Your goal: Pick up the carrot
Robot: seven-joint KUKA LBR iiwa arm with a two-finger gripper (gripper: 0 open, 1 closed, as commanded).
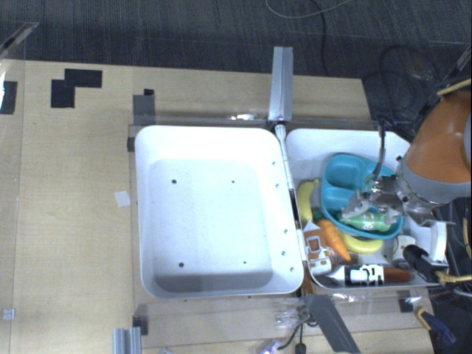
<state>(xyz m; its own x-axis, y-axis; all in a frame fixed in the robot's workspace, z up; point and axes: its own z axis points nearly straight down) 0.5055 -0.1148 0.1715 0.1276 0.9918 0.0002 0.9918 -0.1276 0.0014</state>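
— Where do you see the carrot (334, 241) now?

— It lies in the right bin (299, 147), near the bottom left part, tilted, with its thick end up toward the blue bowl (352, 185). Just beside it on the left is a small box (315, 248) with orange print, and a yellow banana (305, 200) is above that, along the wall of the bin. Below the carrot lies a dark bottle (369, 275) with a white label.

— And the gripper (372, 206)?

— It is down over the blue bowl, to the right of the carrot and apart from it. Around its tip there is something shiny and greenish, and I cannot tell if it is open or closed. I see nothing clearly held in it.

— The arm (441, 150)?

— It comes from the right, orange and grey, above the right bin. The left bin (208, 209) stands beside it.
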